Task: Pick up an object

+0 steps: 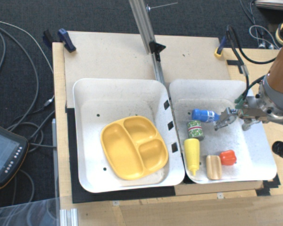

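pincer (pixel 225 120) fingertips blurred beside blue bottle (pixel 203 115)

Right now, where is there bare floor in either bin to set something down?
Left bin: bare strip behind and left of the yellow plate. Right bin: bare right of the orange piece. Crowded near the mustard bottle, can and tool.
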Motion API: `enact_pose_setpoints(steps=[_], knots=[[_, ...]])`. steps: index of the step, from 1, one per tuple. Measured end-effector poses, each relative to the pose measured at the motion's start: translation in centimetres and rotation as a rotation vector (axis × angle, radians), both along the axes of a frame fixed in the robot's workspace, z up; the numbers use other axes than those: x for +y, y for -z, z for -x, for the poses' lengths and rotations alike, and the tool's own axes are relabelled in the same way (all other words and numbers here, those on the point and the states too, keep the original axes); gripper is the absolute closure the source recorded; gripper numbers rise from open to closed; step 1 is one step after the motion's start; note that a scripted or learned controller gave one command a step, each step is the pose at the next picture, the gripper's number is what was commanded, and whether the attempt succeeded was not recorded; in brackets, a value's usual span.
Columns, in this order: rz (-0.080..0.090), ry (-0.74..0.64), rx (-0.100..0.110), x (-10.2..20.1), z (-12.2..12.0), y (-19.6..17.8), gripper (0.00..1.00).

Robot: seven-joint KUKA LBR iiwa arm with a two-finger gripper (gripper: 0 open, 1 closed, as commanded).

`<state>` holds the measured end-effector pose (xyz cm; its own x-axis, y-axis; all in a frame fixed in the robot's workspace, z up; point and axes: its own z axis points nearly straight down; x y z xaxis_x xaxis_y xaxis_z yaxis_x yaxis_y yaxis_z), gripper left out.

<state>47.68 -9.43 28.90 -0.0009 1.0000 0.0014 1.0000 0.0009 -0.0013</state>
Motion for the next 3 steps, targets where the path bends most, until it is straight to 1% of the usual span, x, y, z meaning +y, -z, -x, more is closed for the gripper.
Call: enact_pose_setpoints(steps=[1,2,3], knots=[[0.0,0.0,-0.001,0.0,0.0,0.0,0.0],[-0.001,0.001,0.006,-0.1,-0.7,4.5,0.0],[-0.002,0.001,0.007,0.4,-1.0,10.7,0.0]])
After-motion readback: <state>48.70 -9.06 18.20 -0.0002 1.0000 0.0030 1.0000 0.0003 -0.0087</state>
